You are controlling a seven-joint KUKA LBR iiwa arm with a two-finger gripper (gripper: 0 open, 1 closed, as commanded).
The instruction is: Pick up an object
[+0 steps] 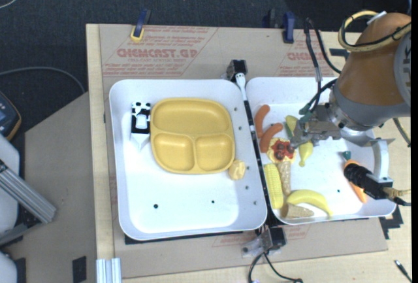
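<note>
Step now: The arm is low over the right bin (339, 210), going for a piece of toy food.

How to do it well: I think the gripper (302, 138) should come straight down on just one piece. The food lies packed close, so a slanted drop could push the pieces next to it away. It should close softly, then lift slowly, so the piece does not slip out.

Tool: The gripper is down among the toy food at the left part of the right bin. It is dark and partly hidden under the grey wrist, so I cannot tell how wide it is, or if it has hold of anything.

Closest piece: A small yellow-green piece (305, 152) lies just under the gripper tip. It looks like it is touching, but I cannot be sure.

Red piece: A little red toy (281, 149) lies just to the left of the tip.

Hot dogs: Two orange sausages (264, 126) lie a bit more to the left, near the bin wall.

Corn: A yellow corn cob (274, 185) lies below the tip, toward the front.

Banana: A banana (309, 199) sits at the front of the bin, well apart from the tip.

Carrot: An orange carrot (356, 185) lies to the right, under a black part of the arm.

Other bin: The left bin (189, 210) holds a yellow divided plate (192, 133), far from the gripper.
</note>
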